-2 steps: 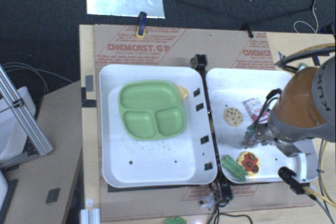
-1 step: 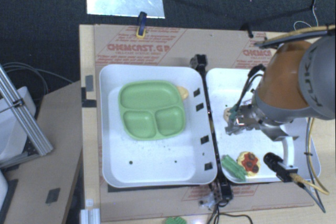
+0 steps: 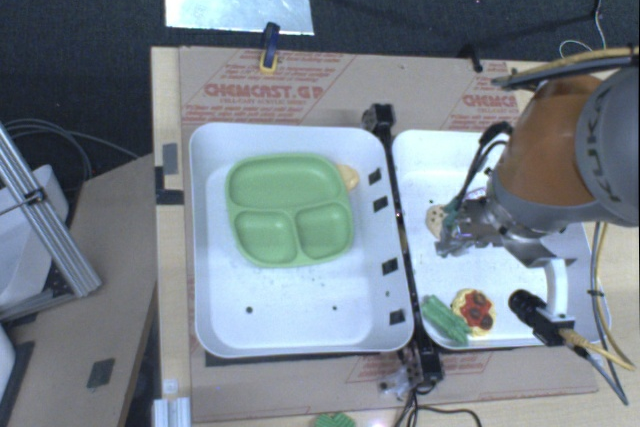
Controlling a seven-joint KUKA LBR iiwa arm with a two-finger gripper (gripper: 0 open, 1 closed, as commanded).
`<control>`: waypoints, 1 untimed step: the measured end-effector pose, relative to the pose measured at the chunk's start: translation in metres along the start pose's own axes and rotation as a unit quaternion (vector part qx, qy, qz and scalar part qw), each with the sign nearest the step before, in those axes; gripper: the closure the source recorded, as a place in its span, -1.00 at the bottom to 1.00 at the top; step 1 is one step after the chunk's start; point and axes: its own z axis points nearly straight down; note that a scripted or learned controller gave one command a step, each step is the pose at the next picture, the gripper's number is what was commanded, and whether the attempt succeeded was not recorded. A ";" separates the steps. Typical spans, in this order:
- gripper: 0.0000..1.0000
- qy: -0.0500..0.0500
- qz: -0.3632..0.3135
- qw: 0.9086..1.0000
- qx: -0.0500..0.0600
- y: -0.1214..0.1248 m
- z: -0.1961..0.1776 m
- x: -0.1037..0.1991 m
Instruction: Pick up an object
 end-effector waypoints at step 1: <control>-1.00 0.000 0.001 1.000 0.000 0.000 0.000 0.000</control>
